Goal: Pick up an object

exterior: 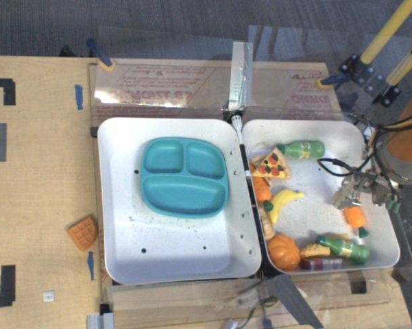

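Nearest you, along the right bin's front wall, lie a green bottle, a hot dog and an orange. Just behind, a small carrot with an orange body sits right under the gripper; you cannot tell its fingers' state. Farther back lie a banana, pizza slice and second bottle. Left, a teal plate.

- The arm is reaching in from the right edge of the worktop, its orange band showing just above the wrist.
- The hand is hanging low over the right side of the right bin, pointing down and leftward.
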`<state>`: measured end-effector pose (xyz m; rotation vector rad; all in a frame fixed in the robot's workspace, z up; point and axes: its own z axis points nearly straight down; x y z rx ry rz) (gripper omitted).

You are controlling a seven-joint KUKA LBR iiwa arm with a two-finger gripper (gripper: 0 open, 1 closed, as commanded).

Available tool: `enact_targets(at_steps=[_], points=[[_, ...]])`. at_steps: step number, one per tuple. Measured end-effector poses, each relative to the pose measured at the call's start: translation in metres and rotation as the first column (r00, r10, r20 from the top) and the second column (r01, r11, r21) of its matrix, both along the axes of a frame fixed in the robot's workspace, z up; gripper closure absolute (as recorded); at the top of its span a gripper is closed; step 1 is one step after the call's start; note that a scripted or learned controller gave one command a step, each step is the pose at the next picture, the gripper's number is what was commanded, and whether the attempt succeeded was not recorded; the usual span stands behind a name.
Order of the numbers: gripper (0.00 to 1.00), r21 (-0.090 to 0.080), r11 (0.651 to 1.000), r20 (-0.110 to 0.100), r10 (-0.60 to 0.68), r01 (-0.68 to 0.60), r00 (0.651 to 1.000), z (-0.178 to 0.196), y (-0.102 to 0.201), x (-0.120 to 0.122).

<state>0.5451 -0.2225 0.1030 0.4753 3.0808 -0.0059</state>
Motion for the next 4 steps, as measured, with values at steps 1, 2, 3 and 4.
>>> enact_targets(at_steps=[1,2,3,4], points=[[0.00,0.001,1.000,-0.002,0.000,0.000,1.000,-0.001,0.000,0.000],[0.00,0.007,0.988,-0.012,-0.156,0.156,0.988,-0.014,0.001,-0.025],[1.00,0.003,0.988,0.000,-0.154,0.154,0.988,0.000,0.000,-0.022],[1.00,0.003,0.999,-0.009,-0.039,0.039,0.999,-0.013,0.058,-0.032]])
